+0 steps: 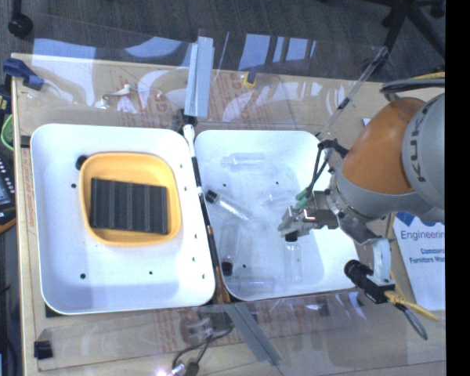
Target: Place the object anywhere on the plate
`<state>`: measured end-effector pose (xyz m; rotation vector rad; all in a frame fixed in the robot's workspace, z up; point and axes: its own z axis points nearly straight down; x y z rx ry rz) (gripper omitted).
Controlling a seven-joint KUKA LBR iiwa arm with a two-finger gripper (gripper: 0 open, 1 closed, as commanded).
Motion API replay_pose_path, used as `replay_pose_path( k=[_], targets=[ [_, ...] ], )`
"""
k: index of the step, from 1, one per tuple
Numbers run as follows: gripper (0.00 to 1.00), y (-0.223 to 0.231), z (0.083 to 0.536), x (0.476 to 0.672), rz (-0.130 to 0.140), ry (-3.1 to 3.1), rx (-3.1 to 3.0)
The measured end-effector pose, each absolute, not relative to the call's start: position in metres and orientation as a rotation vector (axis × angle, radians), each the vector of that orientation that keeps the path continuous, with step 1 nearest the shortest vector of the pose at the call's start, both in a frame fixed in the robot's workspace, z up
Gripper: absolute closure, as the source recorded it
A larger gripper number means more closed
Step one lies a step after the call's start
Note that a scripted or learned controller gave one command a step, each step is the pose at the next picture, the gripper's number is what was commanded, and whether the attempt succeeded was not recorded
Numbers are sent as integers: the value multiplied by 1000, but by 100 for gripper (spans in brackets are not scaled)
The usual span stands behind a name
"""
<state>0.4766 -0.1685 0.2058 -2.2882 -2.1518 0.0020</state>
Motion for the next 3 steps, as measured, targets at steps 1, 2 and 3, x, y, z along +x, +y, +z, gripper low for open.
replay_pose_path(
  k=[1,2,3],
  targets=[
    [100,-101,253,542,3,-2296,-2140],
    [100,5,207,557,6,-2243,-2192],
    [0,4,207,557,6,-2243,-2193]
  ],
)
